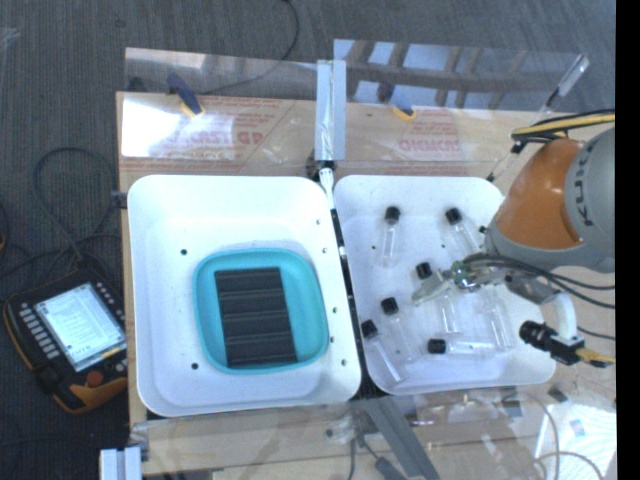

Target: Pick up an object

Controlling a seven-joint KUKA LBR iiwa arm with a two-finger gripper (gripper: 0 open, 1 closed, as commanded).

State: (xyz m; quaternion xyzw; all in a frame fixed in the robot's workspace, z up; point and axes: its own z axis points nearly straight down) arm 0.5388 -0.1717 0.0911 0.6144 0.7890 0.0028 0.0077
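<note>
Several clear vials with black caps lie scattered in the right bin (350, 268). One vial (388, 233) lies at the upper left and another vial (459, 230) at the upper middle. A third vial (462, 347) lies near the front wall. My gripper (463, 273) hangs low over the middle of this bin, just right of a black-capped vial (427, 273). The grey and orange arm (545, 208) comes in from the right and covers the bin's far right corner.
The left bin (160, 218) holds a teal tray (205, 308) with a black ribbed insert (255, 316). More vials lie along the right bin's left side (380, 348). A teach pendant (70, 338) sits on the floor to the left. Cables trail at the right.
</note>
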